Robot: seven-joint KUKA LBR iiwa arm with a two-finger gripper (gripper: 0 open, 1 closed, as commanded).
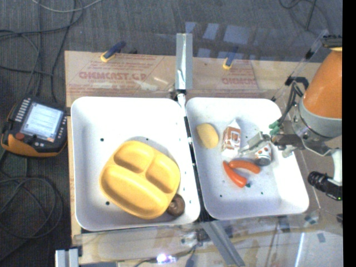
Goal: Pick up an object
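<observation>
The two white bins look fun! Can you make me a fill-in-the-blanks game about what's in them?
1. The big yellow tray lies in the ____ bin in the picture.
2. The small brown ball peeks out from under the yellow ____.
3. The two carrots in the right bin are coloured ____.
4. The gripper hangs over the ____ bin.

Missing words: left; tray; orange; right

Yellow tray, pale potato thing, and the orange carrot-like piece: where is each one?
yellow tray [140, 178], camera view, its middle, in the left bin.
pale potato [208, 136], camera view, its centre, right bin.
orange carrot piece [236, 174], camera view, mid-length, right bin.
</observation>
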